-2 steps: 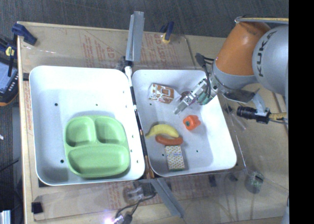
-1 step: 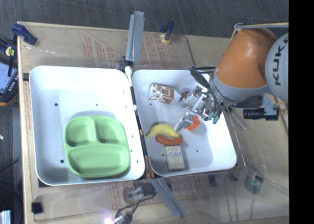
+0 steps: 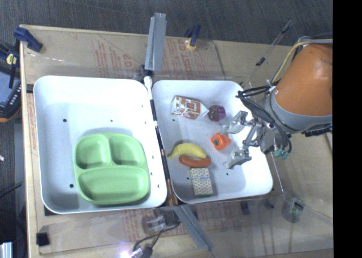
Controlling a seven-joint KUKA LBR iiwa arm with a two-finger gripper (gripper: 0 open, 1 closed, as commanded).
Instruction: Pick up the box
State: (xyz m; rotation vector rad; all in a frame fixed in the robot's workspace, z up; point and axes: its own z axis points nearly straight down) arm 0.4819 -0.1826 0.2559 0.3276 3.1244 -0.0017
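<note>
Two box-like things lie in the right bin. A small patterned box lies flat near the front wall. A brown and white carton lies at the back left. My gripper hangs over the bin's right side, open, with one finger toward the back and the other toward the front. Nothing sits between them. An orange block lies just left of the gripper. The patterned box is to the gripper's front left, apart from it.
A banana and a red sausage lie side by side just behind the patterned box. A purple fruit sits beside the carton. The left bin holds a green divided tray.
</note>
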